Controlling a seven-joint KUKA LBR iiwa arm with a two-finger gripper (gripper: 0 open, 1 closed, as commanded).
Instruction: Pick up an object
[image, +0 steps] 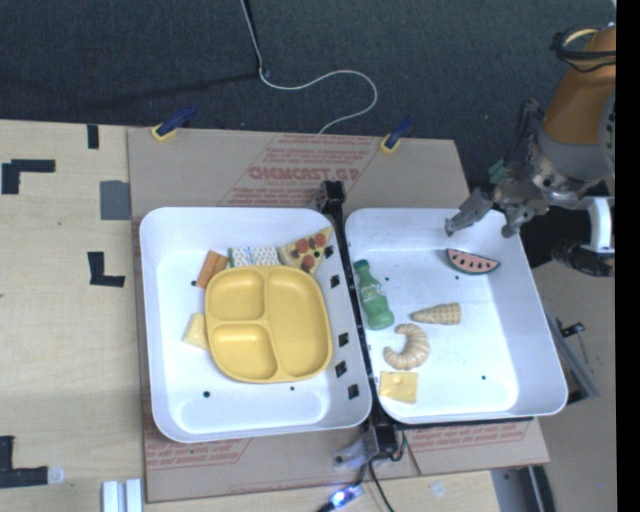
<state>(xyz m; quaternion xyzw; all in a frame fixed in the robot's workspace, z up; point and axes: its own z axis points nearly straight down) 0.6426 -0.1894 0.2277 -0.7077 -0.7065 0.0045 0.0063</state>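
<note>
Right bin (520, 330): watermelon slice (472, 262) just below pincer (488, 218)

The arm (580, 100) is a thick rounded body, orange on its upper part with a pale ring at the top edge, passing below into a grey wrist section with a lighter silver collar. A dark cable or hose runs down its left side. The gripper (495, 212) is grey metal: two slim fingers (466, 217) splay from a compact block, each with a dull sheen. A white part with a dark edge, perhaps a housing, sits at the right of the wrist
</note>
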